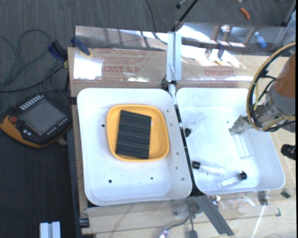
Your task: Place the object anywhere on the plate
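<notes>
Black ridged block (134, 133) flat on yellow plate (160, 133) (left bin (129, 190)), pincer (238, 126) state unclear.

The bench is viewed by 1 fixed camera from above, at a slant. Both bins, the left bin (89, 182) and the right bin (268, 177), are framed whole, with surrounding floor (30, 43) included.

Bright even daylight, glare on the clear panels (139, 58) behind, soft shadows, slightly grainy focus
</notes>
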Motion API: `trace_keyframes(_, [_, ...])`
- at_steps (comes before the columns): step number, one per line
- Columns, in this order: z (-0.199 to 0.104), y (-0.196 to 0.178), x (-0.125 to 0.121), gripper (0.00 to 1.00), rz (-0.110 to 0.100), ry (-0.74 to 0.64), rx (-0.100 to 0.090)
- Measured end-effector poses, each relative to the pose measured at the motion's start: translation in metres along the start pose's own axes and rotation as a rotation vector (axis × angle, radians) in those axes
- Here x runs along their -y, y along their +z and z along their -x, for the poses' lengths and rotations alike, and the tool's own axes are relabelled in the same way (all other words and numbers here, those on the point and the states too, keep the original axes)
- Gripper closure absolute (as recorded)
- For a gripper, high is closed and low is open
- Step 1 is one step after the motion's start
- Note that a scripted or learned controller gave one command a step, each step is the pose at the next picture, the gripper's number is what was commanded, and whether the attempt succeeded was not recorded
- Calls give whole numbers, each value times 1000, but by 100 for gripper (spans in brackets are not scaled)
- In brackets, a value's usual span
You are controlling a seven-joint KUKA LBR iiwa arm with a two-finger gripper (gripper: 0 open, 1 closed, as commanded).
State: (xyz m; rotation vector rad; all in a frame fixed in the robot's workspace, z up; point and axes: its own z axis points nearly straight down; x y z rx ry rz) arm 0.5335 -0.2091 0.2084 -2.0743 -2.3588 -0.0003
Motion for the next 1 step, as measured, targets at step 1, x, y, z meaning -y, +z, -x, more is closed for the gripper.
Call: trace_keyframes(1, [0, 0, 0, 0, 0, 0, 0])
